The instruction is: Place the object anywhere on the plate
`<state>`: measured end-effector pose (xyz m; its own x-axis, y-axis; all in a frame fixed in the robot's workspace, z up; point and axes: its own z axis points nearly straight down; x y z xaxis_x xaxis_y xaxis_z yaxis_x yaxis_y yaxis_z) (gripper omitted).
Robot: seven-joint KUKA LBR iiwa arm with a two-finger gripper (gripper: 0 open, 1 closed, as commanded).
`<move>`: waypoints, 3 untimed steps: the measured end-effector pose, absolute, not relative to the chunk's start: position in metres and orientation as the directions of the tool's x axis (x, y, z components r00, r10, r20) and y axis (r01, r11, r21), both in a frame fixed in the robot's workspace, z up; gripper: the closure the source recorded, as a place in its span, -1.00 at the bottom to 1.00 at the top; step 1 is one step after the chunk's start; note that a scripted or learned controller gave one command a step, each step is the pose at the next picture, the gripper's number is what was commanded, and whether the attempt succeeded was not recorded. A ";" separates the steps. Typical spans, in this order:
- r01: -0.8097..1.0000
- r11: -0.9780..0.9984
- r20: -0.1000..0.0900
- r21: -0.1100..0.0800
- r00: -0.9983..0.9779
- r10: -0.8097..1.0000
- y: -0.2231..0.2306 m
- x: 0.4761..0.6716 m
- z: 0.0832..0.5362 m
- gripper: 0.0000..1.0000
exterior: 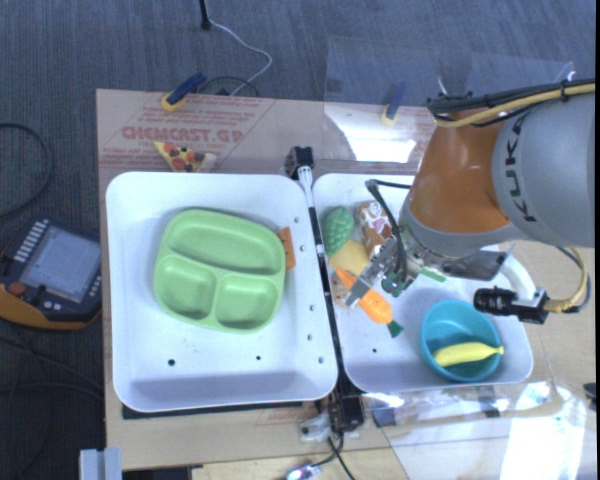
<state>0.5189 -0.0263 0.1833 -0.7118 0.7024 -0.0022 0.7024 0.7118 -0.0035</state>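
Note:
A light green plate with three compartments lies in the left bin. In the right bin my gripper hangs low over a cluster of toy foods: an orange carrot, a yellow piece, a green leafy item and a brown-and-white item. Its fingers reach down beside the carrot and the yellow piece. The arm's orange band and wrist hide part of the cluster.
A blue bowl holding a yellow banana stands at the right bin's near right. A small orange piece sits by the plate's right edge. Black clamps sit on the divider between the bins. A tablet lies on the floor left.

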 end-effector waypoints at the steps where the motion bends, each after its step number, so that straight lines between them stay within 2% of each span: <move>1: 0.755 0.656 -0.002 0.002 -0.656 0.755 0.035 0.531 0.234 1.00; 2: 0.645 0.764 0.002 -0.003 -0.764 0.645 0.101 0.550 0.196 1.00; 3: 0.646 0.763 -0.001 -0.002 -0.763 0.646 0.100 0.550 0.197 -1.00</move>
